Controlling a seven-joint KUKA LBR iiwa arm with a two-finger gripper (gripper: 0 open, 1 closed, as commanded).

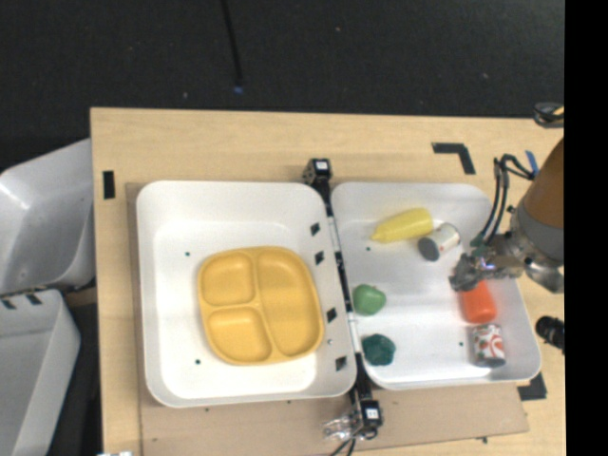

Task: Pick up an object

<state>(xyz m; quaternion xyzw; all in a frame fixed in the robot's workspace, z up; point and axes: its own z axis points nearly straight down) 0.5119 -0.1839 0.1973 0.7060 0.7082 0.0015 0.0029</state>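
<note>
Orange object (pixel 478 304): nearest candidate for pickup, lying on the floor of the right bin (pixel 408 364) toward 3 o'clock, just below the gripper (pixel 472 274).

Gripper: positioned low over the right side of the right bin, at or touching the upper end of the orange object. Finger opening: cannot tell from this angle. No item visibly between the fingers, so no grasp confirmed.

Other contents of the right bin:
- Yellow object (pixel 403 225) at 12 o'clock, lying on its side.
- Grey cylinder (pixel 438 242) just beside the yellow object, toward 1 o'clock.
- Light green lump (pixel 369 299) at 9 o'clock, near the divider.
- Dark green lump (pixel 379 349) at 7 o'clock.
- Small can (pixel 487 344) with red and white markings at 5 o'clock, near the orange object.

Left bin (pixel 161 350): holds a yellow divided plate (pixel 259 304) near centre.

Progress, as a judgement: approach and descent apparently complete; grasp not yet verified. Remaining: close on the object, lift clear of the bin floor, confirm retention. Risk: crowding from the small can nearby.
</note>
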